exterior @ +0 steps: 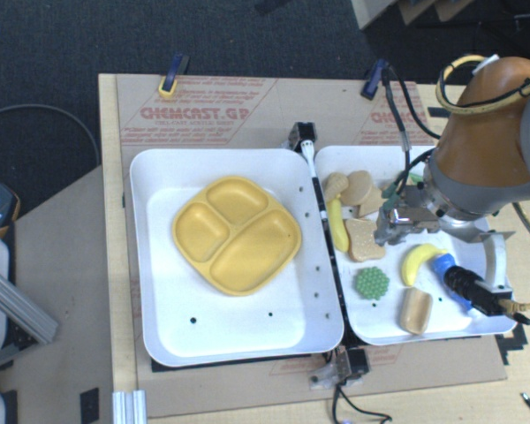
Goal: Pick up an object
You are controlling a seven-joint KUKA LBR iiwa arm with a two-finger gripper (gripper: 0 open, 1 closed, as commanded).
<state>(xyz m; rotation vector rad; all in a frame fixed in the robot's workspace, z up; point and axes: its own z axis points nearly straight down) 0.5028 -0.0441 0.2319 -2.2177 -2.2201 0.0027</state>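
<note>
Toy food filled the right bin beneath the gripper, finger state unclear; board read "CHEMCAST GP".

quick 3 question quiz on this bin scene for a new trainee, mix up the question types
1. True or false: the yellow three-compartment plastic plate lies in the left white bin.
2. Multiple choice: the round green bumpy ball sits A) on the plate, B) in the right white bin, C) on the cardboard sheet.
3. Fill in: the robot's hand is over the ____ bin.

Key: 1 true; 2 B; 3 right.
</note>
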